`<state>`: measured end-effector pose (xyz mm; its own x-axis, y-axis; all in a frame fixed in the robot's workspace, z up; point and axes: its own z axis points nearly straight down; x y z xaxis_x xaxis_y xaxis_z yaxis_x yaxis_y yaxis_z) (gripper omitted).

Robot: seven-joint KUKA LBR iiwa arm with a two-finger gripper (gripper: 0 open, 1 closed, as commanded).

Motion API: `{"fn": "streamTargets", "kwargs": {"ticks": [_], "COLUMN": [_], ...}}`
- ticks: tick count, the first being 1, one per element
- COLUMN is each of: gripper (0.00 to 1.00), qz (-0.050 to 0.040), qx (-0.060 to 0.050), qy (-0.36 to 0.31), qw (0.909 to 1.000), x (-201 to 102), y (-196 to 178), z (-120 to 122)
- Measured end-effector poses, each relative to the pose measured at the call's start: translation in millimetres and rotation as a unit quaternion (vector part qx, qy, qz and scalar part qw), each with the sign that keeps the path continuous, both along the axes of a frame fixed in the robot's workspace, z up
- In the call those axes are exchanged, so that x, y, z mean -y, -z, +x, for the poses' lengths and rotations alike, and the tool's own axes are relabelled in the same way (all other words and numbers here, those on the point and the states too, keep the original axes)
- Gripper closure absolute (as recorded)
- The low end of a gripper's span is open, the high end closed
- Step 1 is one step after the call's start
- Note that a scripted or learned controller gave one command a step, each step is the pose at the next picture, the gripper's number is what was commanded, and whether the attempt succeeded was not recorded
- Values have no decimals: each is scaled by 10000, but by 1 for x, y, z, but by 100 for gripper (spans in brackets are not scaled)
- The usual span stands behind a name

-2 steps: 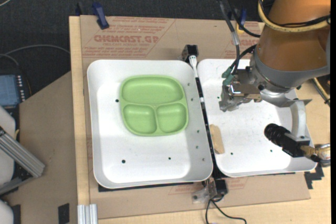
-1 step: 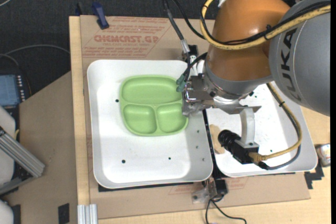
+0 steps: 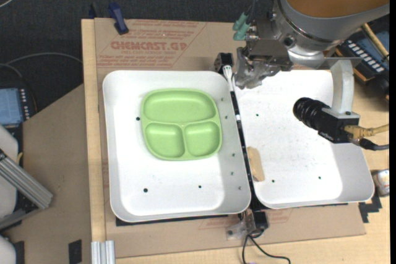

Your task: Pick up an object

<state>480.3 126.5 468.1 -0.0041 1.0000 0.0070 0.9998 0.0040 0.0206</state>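
Note:
A light green plate (image 3: 180, 122) with three compartments lies flat in the left white bin (image 3: 124, 182), toward its upper middle. My gripper (image 3: 246, 76) hangs over the far left corner of the right white bin (image 3: 322, 185), just right of the divider between the bins. It is apart from the plate, up and to the right of it. Nothing shows below the gripper but bare bin floor.
A black cylindrical attachment (image 3: 318, 117) on a white bracket juts from the arm over the right bin. A tan strip (image 3: 255, 165) lies by the divider. The bins rest on a cardboard sheet (image 3: 154, 40), and cables run along the bench's right side.

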Motion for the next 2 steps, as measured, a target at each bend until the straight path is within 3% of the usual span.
{"fn": "streamTargets", "kwargs": {"ticks": [1,2], "gripper": [100,100], "qz": [-46,9], "qx": [-154,-2], "qy": [-29,9], "qw": [9999,10000], "x": [-94,-98], "y": [95,-77], "z": [-3,26]}}
